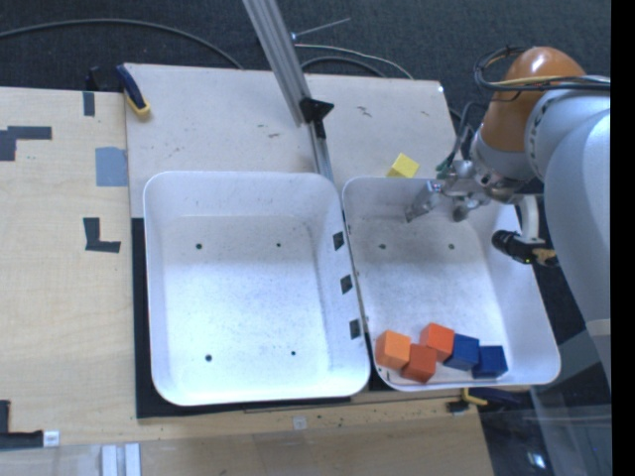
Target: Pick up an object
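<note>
Gripper (429,204) hovered over right bin's (516,296) far end, finger state impossible to tell. Blocks (437,351) clustered at near edge, well apart from gripper, toward camera. Nothing held.

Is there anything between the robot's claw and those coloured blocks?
No: the camera view shows bare white bin floor between the gripper and the coloured blocks.

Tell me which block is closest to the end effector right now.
The yellow block, lying on the bench just outside the right bin's far rim. The orange and blue blocks cluster at that bin's near edge, far from the end effector.
</note>
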Tool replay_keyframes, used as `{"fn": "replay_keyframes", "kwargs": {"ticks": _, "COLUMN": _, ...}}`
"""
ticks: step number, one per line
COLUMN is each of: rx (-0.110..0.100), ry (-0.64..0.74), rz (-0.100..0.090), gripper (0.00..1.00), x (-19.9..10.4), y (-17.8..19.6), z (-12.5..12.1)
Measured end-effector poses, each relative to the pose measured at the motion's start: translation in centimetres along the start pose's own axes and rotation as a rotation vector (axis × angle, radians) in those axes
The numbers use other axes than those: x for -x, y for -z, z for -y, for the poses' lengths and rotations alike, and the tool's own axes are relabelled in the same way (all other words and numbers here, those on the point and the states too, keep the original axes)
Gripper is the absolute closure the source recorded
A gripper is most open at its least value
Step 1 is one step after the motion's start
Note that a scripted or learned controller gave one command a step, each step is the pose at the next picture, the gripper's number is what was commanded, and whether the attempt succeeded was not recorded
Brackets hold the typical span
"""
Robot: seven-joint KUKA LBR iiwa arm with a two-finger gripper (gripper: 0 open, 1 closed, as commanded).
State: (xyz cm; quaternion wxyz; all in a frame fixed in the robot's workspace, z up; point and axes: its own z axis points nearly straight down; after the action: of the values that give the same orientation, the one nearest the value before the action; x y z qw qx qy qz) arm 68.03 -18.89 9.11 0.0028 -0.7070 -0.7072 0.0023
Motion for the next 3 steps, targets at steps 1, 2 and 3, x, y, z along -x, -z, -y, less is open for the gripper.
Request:
{"fn": "replay_keyframes", "kwargs": {"ticks": 1, "rx": 0.002, "ry": 0.005, "rz": 0.0, "gripper": 0.0, "x": -5.9, "y": 0.0, "z": -0.1}}
{"fn": "replay_keyframes", "kwargs": {"ticks": 2, "rx": 0.002, "ry": -0.002, "rz": 0.001, "gripper": 0.0, "x": -1.2, "y": 0.0, "z": 0.0}}
{"fn": "replay_keyframes", "kwargs": {"ticks": 3, "rx": 0.002, "ry": 0.001, "rz": 0.0, "gripper": 0.0, "x": -5.8, "y": 0.0, "z": 0.0}}
